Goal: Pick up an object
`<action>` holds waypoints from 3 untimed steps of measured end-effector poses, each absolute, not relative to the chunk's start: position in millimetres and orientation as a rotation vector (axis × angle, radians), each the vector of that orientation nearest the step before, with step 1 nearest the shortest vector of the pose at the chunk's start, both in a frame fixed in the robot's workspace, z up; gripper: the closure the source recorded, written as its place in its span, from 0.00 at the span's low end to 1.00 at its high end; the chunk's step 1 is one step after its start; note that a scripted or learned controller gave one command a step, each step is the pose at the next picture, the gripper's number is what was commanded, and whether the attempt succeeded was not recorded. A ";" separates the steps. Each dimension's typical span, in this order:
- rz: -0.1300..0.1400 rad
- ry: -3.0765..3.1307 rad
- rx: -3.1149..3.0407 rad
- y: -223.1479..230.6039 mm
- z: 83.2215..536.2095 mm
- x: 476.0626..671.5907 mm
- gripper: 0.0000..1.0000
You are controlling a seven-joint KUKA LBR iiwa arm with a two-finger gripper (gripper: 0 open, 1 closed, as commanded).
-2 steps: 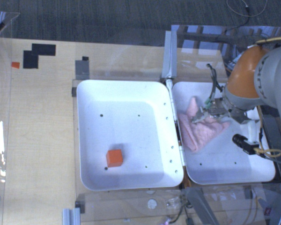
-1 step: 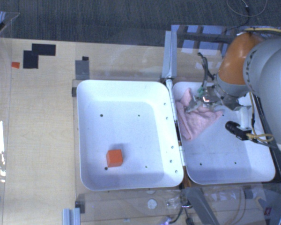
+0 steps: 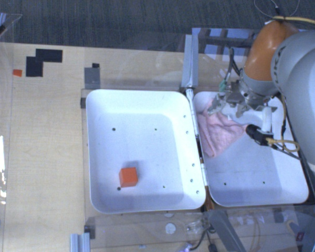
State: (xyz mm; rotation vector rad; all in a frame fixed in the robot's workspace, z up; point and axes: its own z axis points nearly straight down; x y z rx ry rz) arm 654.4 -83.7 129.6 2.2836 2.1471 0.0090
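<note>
Gripper (image 3: 227, 103) positioned at pink cloth (image 3: 219, 132) in right bin (image 3: 262, 193), jaw state indeterminate; lift not confirmed, orange block (image 3: 128, 177) untouched

The arm (image 3: 299, 72) runs off the right edge, so most of its bulk is cut away. Its wrist covers the upper part of the right bin (image 3: 262, 190) and the top edge of the pink cloth (image 3: 220, 133). The gripper (image 3: 228, 103) sits low over that cloth, too small and cluttered with cables to read. The bench (image 3: 42, 156) is cropped at the left and bottom edges.
</note>
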 end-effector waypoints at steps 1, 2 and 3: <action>0.017 2.192 2.235 -97.4 91.5 630.1 0.00; 0.016 2.309 2.107 -129.6 92.2 584.1 0.00; 0.016 2.309 2.108 -129.6 92.2 584.1 0.00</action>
